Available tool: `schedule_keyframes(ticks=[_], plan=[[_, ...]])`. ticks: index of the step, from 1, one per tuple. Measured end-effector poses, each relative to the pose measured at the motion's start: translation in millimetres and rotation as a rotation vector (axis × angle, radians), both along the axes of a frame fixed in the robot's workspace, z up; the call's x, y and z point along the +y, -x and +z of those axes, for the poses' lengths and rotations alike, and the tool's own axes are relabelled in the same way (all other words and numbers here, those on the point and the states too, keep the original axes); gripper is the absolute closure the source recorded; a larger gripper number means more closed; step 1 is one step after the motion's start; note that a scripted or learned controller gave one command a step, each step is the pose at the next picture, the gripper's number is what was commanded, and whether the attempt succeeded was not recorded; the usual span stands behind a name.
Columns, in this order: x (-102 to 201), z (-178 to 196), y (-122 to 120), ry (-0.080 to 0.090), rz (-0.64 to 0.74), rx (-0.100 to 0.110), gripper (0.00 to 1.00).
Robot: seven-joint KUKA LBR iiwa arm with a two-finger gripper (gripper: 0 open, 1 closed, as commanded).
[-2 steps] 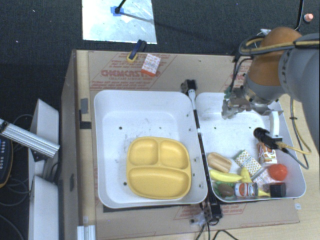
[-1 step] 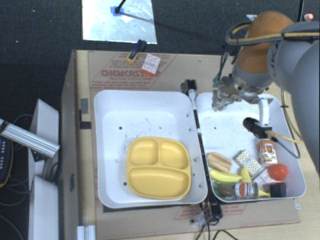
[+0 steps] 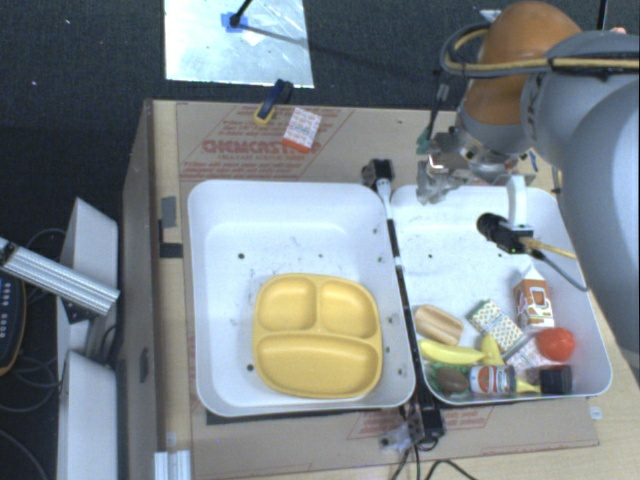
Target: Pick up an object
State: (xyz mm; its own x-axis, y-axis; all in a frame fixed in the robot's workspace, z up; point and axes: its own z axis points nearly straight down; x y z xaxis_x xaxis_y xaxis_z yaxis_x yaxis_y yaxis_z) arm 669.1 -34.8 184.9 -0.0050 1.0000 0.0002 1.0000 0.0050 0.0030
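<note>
My jaws (image 3: pixel 437 180) hang over the right bin's (image 3: pixel 450 243) far left corner, their opening impossible to tell, while the likeliest pick, the light, smooth, probably rigid plastic banana (image 3: pixel 452 352), lies at the near edge, best pinched across its narrow middle.

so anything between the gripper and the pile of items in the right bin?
Nothing visible. The gripper sits at the right bin's far edge; bare white floor lies between it and the items at the near end.
</note>
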Motion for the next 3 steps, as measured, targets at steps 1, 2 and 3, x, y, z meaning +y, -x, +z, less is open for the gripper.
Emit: schedule_keyframes(ticks=[1,2,3], plan=[[4.3,0.1,0.1,0.001,-0.001,0.001,1.00],[21.3,44.2,-0.2,0.000,0.000,-0.002,1.00],[-19.8,13.6,0.5,0.002,-0.004,0.001,1.00]])
